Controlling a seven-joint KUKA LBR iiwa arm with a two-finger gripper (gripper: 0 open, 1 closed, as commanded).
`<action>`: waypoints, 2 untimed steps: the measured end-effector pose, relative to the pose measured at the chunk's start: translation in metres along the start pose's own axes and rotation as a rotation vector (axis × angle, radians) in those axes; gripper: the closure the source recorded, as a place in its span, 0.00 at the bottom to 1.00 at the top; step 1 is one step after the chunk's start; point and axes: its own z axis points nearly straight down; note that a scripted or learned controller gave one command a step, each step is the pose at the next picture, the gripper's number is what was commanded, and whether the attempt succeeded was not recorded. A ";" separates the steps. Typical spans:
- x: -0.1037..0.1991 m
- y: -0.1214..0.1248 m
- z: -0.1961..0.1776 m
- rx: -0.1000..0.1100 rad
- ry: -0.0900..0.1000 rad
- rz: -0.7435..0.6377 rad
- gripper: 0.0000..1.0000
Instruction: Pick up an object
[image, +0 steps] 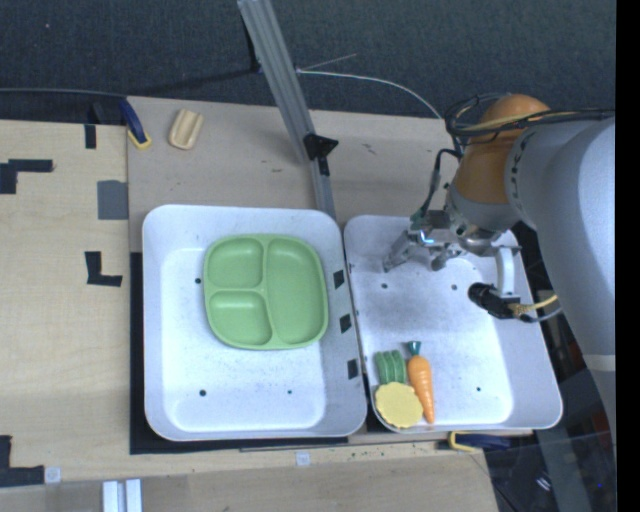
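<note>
Grey metal fingers of the pincer (417, 251) stand spread apart over the far part of the right bin (520, 395), with bare white floor showing between them and nothing held. It hangs there, I judge, because the arm (560, 190) enters from the right and the wrist with its orange band (492, 160) bends down over the far rim, so this corner is where the tool first arrives.

Nearer the camera, against the near-left corner of the same bin, lie the likely targets in a tight cluster: an orange carrot (421, 385) lying lengthwise with its green top pointing far, a green piece (390, 367) just beside it on the left, and a yellow round piece (398, 405) touching both at the near end. They sit well apart from the pincer, so a pick seems not yet begun; being crowded against the wall, they may be awkward to straddle.

Left of the dividing rims, the left bin (170, 390) holds a green divided plate (266, 290), lying flat in its far half, probably too broad for these fingers.
</note>
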 end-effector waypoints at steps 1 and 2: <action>0.001 0.002 -0.014 -0.005 -0.001 -0.002 1.00; 0.006 -0.002 -0.058 -0.010 0.000 0.000 1.00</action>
